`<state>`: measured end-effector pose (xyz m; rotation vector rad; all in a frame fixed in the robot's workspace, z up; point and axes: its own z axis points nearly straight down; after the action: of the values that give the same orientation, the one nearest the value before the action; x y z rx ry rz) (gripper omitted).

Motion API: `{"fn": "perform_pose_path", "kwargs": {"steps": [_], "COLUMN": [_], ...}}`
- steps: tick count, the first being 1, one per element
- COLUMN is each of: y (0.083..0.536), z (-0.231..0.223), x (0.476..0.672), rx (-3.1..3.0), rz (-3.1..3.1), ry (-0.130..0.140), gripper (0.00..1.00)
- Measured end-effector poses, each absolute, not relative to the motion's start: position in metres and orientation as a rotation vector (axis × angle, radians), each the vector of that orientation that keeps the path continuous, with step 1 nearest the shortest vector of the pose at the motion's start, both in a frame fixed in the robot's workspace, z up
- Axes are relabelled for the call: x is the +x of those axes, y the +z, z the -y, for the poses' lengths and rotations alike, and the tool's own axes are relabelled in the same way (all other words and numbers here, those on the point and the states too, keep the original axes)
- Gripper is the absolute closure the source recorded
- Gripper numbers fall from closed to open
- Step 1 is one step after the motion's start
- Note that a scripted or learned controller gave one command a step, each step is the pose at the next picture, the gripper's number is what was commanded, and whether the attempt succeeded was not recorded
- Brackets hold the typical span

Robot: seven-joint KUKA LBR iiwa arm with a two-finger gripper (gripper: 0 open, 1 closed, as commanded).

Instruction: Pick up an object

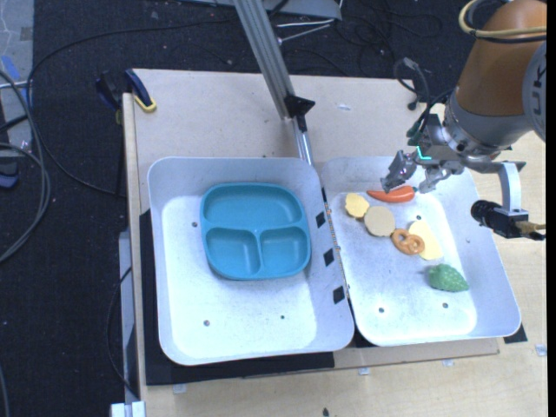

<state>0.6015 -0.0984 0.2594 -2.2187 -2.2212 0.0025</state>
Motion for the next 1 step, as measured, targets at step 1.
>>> {"fn": "perform_pose_path", "kwargs": {"steps": [1], "y": [0.2605], "z": [0.0985], "x": [0.6021], "rx": [-2.22], "rz": [2.223], "ry": [0.0], "gripper": [0.0]}}
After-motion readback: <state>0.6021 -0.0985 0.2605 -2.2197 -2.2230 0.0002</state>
